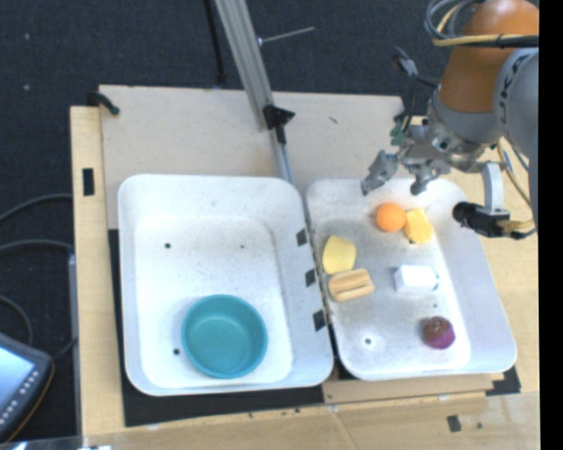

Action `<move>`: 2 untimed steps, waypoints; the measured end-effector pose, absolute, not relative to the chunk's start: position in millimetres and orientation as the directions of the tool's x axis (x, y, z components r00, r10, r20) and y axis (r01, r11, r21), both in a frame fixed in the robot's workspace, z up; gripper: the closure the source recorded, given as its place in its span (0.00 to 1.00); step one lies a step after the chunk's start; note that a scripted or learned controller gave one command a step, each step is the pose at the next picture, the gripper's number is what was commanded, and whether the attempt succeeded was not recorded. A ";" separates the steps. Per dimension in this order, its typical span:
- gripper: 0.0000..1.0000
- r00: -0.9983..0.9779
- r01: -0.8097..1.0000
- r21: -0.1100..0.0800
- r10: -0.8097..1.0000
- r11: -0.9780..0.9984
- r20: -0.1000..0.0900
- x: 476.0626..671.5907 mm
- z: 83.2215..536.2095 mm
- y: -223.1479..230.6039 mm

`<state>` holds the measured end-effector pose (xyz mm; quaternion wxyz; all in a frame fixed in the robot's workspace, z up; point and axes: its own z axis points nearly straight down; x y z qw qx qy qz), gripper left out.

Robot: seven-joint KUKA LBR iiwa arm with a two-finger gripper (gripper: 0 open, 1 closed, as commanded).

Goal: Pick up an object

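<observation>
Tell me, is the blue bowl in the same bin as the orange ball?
No, the blue bowl sits in the left bin, while the orange ball lies in the right bin beside a yellow block.

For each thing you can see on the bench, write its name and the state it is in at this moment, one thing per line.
gripper: open, holding nothing, above the right bin's far edge
orange ball: resting, touching the yellow block
yellow block: resting, tilted
yellow round piece: lying against the tan bread roll
tan bread roll: lying flat
white block: lying flat
purple ball: resting alone
teal bowl: upright in the left bin
</observation>
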<state>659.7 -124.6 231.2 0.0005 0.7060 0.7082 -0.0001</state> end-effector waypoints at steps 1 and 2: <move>0.00 -0.004 1.000 0.000 1.000 0.004 -0.001 659.7 231.2 -124.8; 0.00 0.000 1.000 -0.004 1.000 0.000 -0.003 666.2 179.6 -133.7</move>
